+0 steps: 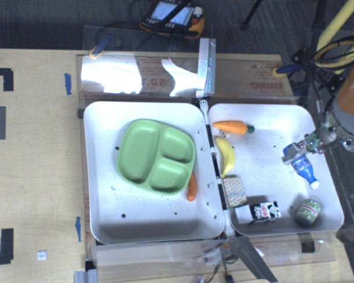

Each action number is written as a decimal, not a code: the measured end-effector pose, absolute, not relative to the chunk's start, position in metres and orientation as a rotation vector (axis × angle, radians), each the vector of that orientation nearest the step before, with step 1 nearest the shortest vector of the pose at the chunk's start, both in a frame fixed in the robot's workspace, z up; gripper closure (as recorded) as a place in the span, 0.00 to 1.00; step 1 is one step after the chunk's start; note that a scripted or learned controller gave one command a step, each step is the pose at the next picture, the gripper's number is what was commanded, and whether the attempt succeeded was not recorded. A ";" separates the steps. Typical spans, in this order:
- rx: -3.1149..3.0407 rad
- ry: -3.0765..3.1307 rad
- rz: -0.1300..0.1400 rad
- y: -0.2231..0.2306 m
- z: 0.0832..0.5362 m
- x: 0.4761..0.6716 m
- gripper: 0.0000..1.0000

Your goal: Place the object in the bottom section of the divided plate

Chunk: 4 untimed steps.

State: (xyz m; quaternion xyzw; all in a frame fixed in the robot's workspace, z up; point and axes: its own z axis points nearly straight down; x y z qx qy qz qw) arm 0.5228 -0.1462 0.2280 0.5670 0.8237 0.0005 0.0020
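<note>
Over the right bin's (271, 115) right edge: the gripper (311, 141), reaching in from the right, touching or just above the upper end of a blue bottle (305, 168). Open or closed: impossible to tell. Bottle lying tilted on the bin floor, cap toward the lower right.

Elsewhere in that bin: carrot (230, 127) top left, banana (226, 155) just below it, patterned packet (235, 190), cow-print carton (262, 211), green can (307, 211) in the lower right corner.

In the left bin (106, 211): green divided plate (138, 152), well apart from the bottle; an orange sausage (192, 188) against its lower right rim.
</note>
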 end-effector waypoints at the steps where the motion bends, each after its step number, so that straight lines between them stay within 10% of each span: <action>1: 1.577 2.712 0.002 -0.104 0.234 0.600 1.00; 2: 1.855 2.537 -0.001 -0.120 0.199 0.530 1.00; 4: 1.742 2.612 0.002 0.047 0.185 0.631 1.00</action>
